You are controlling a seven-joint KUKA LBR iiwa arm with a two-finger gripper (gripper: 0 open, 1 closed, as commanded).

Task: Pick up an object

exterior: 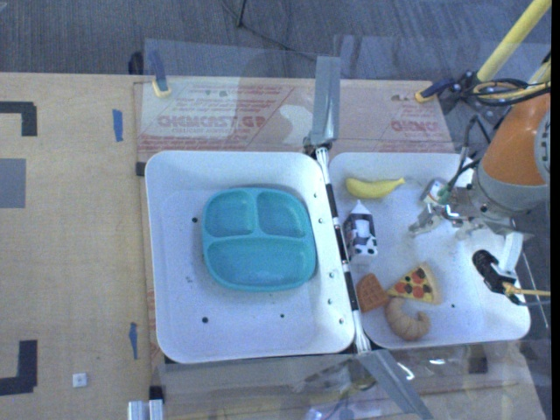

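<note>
Banana (374, 185), a yellow toy one, is lying near the far wall of the right bin (459, 315), just beyond a small cow-patterned carton (360, 234), and it is looking like the likeliest pick since it is sitting clear of its neighbours. It is probably going to feel light, stiff and rather slick (moulded plastic, by the look of it), so a pinch at the curved tips is likely to be slipping off; taking it across the thick middle, with the hand turned square to its length, is seeming the safer hold. The hand (426, 208) is hovering low over bare bin floor near the banana, on the arm's side of it, and it is appearing to be spread apart, with white floor showing in the gap; it is gripping nothing and is not touching any toy. Nearer the front wall a pizza slice (418, 284), a croissant (409, 320) and a brown biscuit (371, 291) are crowding together, the biscuit and croissant seeming to be touching, which is making them harder to take singly. The left bin (175, 309) is carrying a teal divided plate (258, 237), well apart from the hand, and both bins are resting on the pale counter (70, 234).
</note>
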